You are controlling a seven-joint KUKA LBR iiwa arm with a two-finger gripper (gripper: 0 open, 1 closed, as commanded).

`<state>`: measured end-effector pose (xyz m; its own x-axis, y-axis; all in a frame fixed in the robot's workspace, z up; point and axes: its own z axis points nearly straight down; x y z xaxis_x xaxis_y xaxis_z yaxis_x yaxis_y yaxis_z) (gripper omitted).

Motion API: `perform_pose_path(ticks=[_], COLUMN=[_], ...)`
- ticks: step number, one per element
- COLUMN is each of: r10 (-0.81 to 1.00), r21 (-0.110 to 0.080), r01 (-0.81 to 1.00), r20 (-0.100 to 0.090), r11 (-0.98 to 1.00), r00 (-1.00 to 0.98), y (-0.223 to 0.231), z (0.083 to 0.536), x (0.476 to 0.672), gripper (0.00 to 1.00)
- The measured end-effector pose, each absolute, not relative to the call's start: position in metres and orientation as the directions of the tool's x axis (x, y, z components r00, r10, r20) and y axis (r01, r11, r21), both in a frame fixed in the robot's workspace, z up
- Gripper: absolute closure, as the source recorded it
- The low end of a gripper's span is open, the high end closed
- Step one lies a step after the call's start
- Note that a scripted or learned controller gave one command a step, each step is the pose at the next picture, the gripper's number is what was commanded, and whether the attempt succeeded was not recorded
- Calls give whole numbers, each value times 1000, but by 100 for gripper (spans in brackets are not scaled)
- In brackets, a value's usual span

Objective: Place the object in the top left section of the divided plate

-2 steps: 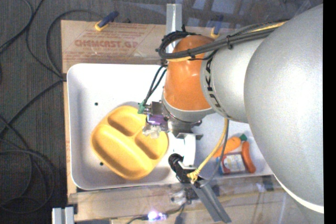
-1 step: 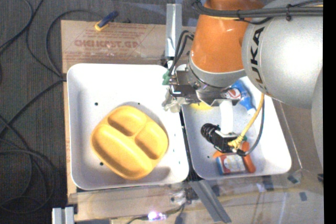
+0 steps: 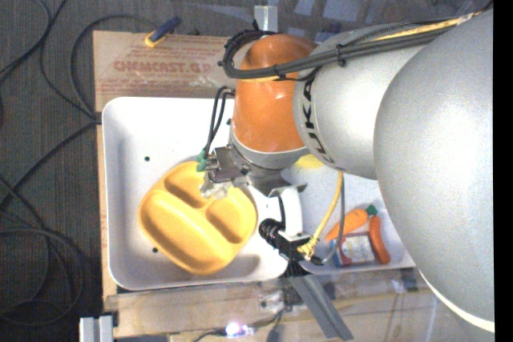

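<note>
Grey carpet strewn with black cables around a cardboard-topped surface (image 3: pixel 128 68) bearing the white bins. Tool (image 3: pixel 215 179) hanging low under the orange wrist band (image 3: pixel 268 104), right at the upper-right rim of the yellow divided plate (image 3: pixel 196 224). Fingers hidden beneath the wrist, so cannot tell whether spread or closed, nor whether anything carried. Plate lying in the left bin (image 3: pixel 128 172), stretching down and left from the tool, its top-left section (image 3: pixel 180 182) just beside the tool's left. Open bin floor beyond the plate; bin walls well apart. Toy carrot (image 3: pixel 365 215) and small bottle (image 3: pixel 357 248) off to the right.
</note>
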<state>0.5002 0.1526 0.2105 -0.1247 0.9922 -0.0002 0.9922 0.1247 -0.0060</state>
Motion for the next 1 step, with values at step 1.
perform_pose_path(ticks=[1], r10=[992], r21=[-11], r01=[992], r20=[0], r11=[126], r00=[-126], y=[153], z=[218], x=[500], gripper=[100])
